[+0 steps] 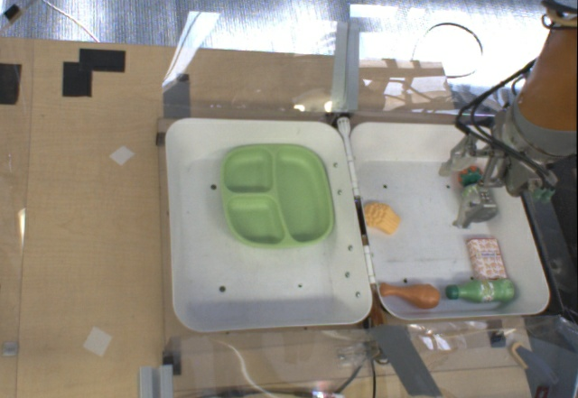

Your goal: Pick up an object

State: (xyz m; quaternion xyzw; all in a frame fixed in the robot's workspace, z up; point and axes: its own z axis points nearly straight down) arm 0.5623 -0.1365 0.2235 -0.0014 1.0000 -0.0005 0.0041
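- Your gripper (476, 203) hangs over the right bin (406, 243), toward that bin's 2 o'clock side. Its fingers look slightly parted with nothing visible between them, though the metalwork is cluttered there, so treat that as a reading, not a certainty.
- The nearest candidate is the small pink carton (486, 258), lying flat just at 6 o'clock of the fingertips. It is boxy, printed with pale lettering, and its long side runs roughly 12 to 6.
- Next out, at 6 o'clock of the carton and close to it, lies a green bottle (481, 292) on its side, cap pointing to 9 o'clock, near the bin's front wall.
- At 9 o'clock of the bottle rests an orange-brown drumstick-shaped toy (411, 294), and a yellow-orange lumpy piece (382, 217) sits well off at 9 o'clock of the gripper, by the divider.
- The left bin (194, 234) carries a green sectioned plate (275, 194), well apart from the arm.
- Risks, as I judge them: the carton is low and flat, so fingers may close above it or skid off its top; the bottle could roll away; a descent near the right wall could strike the rim.
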